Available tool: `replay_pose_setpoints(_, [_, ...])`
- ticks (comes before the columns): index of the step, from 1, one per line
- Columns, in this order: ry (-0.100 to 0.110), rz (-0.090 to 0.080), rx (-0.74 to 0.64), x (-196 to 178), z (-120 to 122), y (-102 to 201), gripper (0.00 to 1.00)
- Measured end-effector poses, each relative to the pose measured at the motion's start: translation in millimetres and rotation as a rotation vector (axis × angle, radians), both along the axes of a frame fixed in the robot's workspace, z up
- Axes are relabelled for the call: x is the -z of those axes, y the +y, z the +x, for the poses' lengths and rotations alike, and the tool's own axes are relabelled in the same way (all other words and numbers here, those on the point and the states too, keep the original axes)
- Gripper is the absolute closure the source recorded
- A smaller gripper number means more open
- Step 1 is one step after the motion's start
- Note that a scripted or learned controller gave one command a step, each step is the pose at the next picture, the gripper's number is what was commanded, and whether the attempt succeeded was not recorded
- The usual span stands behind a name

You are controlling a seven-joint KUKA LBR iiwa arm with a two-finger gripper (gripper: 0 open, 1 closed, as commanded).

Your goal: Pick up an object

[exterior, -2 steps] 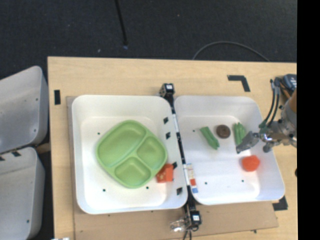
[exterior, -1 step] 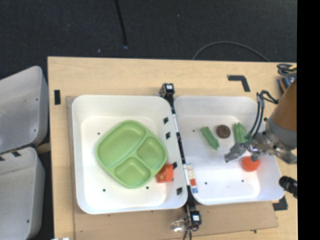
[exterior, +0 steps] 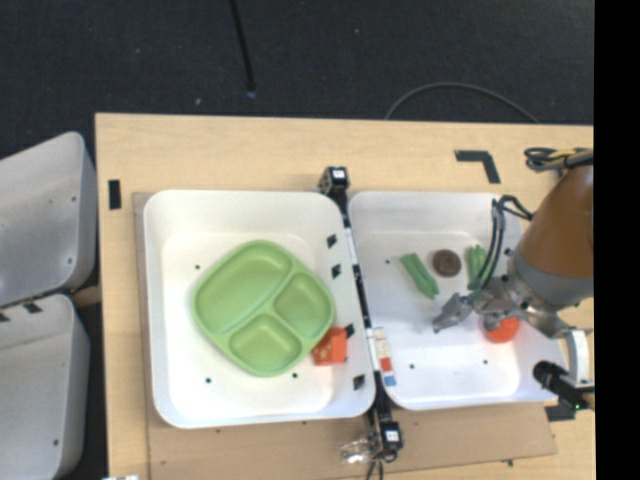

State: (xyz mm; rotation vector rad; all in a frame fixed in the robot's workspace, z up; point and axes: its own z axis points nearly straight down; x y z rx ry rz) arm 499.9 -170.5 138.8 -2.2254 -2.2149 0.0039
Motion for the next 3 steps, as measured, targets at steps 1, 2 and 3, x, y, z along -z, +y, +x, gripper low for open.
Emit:
replay_pose_setpoints(1, [-0.001, 0.0, -0.002, 40.0, -0.3, -1.0, 0.0])
replay_pose_setpoints(2, [-0.006, -0.001, 0.003, 27.6, 0.8, -1.9, 1.0])
replay_pose_setpoints(3, [-0.008, -0.002, 0.003, -23.2, -7.6, -5.0, 1.0])
